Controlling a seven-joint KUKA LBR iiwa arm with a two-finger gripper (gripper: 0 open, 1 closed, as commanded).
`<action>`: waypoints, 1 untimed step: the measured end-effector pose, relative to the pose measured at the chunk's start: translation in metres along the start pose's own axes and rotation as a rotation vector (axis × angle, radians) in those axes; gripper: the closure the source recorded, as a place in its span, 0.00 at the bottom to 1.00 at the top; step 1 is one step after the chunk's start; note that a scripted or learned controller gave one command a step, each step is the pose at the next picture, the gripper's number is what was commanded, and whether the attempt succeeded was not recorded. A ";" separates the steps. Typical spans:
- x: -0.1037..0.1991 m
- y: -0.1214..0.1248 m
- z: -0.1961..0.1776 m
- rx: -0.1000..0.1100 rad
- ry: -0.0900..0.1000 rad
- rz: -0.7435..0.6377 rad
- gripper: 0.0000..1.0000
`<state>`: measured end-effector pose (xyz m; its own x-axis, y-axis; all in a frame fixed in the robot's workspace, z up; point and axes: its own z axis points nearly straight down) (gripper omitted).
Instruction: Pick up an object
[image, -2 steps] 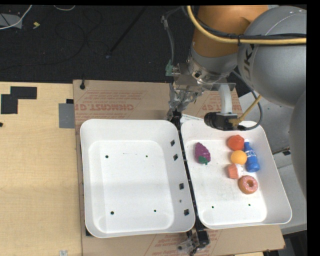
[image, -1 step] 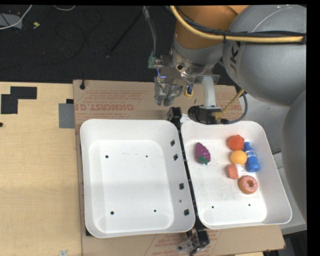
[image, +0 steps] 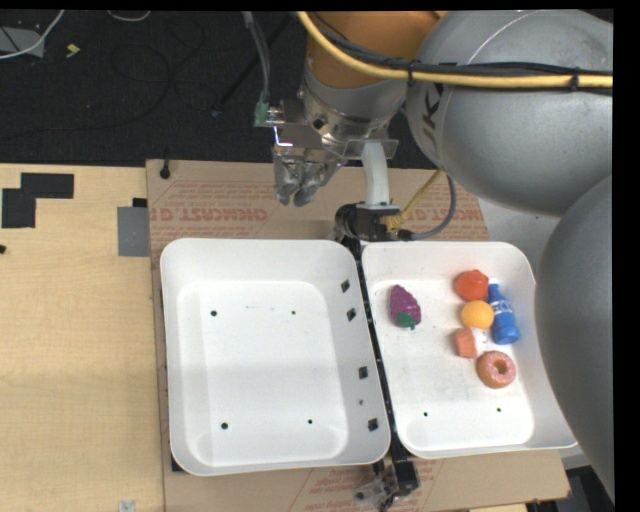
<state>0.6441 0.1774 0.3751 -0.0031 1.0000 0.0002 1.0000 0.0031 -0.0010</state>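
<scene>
My gripper (image: 298, 190) hangs high over the cardboard behind the left bin (image: 190, 300), its grey fingers close together with nothing between them. In the right bin (image: 520, 420) lie several small toys. A purple grape bunch with a green tip (image: 404, 306) lies near the divider. Further right sit a red-orange piece (image: 472, 285), an orange ball (image: 477, 314), a blue bottle (image: 503, 320), a small orange block (image: 466, 344) and a pink doughnut (image: 496, 369). All of them are well away from the gripper.
The big grey arm covers the upper right of the view and overhangs the right bin's far corner. The two bins meet along a ridge with black clips (image: 362, 372). A wooden bench top (image: 70, 350) lies to the left.
</scene>
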 end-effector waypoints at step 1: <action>0.051 0.000 -0.021 -0.001 0.001 0.000 1.00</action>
<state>0.6441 0.2282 0.3960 -0.0035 1.0000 0.0007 1.0000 0.0035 -0.0003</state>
